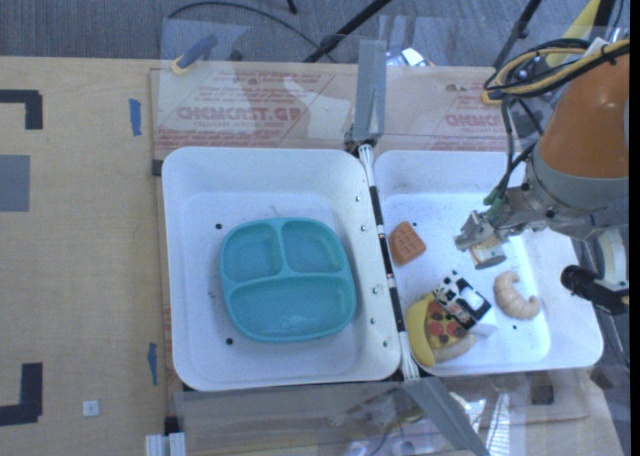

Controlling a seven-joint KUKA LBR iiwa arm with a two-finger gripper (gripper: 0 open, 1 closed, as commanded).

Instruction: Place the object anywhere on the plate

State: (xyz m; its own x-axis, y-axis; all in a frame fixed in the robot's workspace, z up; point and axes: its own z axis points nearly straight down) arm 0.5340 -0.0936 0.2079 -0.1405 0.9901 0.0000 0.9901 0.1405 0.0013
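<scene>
1. Bins: two white ones side by side, left bin and right bin.
2. One teal plate with three compartments, sitting in the left bin, nothing on it.
3. Right bin has four items: one waffle, one croissant, one pizza slice, one small black-and-white toy.
4. One gripper hanging over the right bin, honestly can't tell if it's clenched or released.
</scene>
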